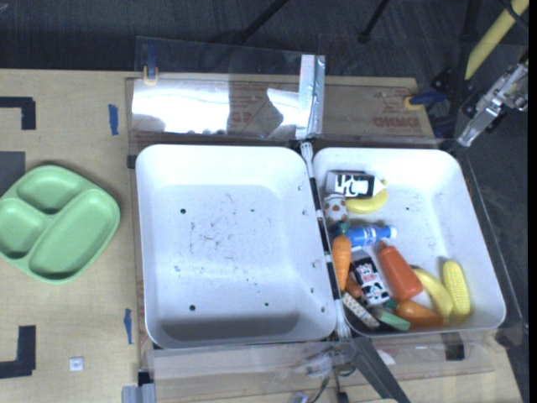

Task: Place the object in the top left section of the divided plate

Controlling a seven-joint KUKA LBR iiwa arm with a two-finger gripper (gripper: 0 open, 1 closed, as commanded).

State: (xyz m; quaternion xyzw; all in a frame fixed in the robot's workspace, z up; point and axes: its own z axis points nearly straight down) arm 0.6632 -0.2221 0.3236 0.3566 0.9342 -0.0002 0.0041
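Note:
The green divided plate [109,201] lies on the wooden bench left of both bins, with nothing in its three sections. Its top left section [46,185] is a small hollow at the plate's far edge. The objects lie heaped in the right bin [436,175]: a yellow banana [371,201], a black-and-white box [352,183], a blue bottle [369,235], an orange carrot [341,259], a red-orange bottle [398,274] and a corn cob [456,285]. My gripper [482,116] hangs at the upper right, beyond the right bin's far corner and apart from every object.
The left bin [222,242] sits between the plate and the right bin. A clear plastic panel [222,99] with a metal post [310,95] stands behind the left bin. Black tape marks [21,112] lie on the bench by the plate.

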